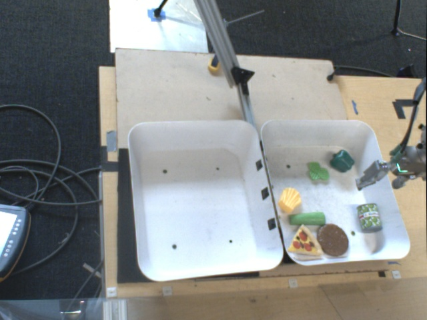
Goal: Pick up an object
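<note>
- Right, looking down from the fixed camera: two white bins side by side on the bench, the left bin (pixel 193 199) and the right bin (pixel 333 139).
- Gripper (pixel 373 174) pokes in from the right edge, sitting over the right bin's right side, near its rim.
- Its state? Cannot tell from this angle; nothing visible in its grasp.
- All the objects sit in the right bin.
- Teal block (pixel 341 160) lies up near the far wall, just left of the gripper and apart from it.
- Green piece (pixel 318 173) sits just beside the teal block, to its lower left.
- Yellow shell (pixel 289 199) rests close to the divider between the bins.
- Green cylinder (pixel 307 218) lies on its side just below the shell.
- Pizza slice (pixel 305 241) sits at the near wall, under the cylinder.
- Brown disc (pixel 332 240) lies right beside the pizza slice, appearing to touch it.
- Green can (pixel 369 218) stands near the right wall, below the gripper.
- Grey pole (pixel 220 35) slants across the board behind the bins.
</note>
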Tool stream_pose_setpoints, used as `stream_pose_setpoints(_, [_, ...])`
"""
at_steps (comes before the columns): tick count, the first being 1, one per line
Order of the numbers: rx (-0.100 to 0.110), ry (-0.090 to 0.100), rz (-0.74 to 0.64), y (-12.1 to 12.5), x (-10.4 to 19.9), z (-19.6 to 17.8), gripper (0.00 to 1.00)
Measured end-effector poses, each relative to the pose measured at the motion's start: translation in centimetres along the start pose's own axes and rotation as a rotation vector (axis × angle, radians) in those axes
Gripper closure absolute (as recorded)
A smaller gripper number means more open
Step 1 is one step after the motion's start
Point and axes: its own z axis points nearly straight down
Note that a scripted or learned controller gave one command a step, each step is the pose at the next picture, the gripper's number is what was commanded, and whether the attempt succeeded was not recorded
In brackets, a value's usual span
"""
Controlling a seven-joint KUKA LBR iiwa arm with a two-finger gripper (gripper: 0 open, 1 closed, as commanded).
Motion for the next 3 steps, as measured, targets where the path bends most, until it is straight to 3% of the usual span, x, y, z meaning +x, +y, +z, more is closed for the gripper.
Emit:
stream_pose_setpoints(1, [-0.003,-0.001,0.002,0.1,0.0,-0.1,0.00])
stream_pose_setpoints(3, [0.004,0.002,0.004,1.3,1.1,11.1,0.00])
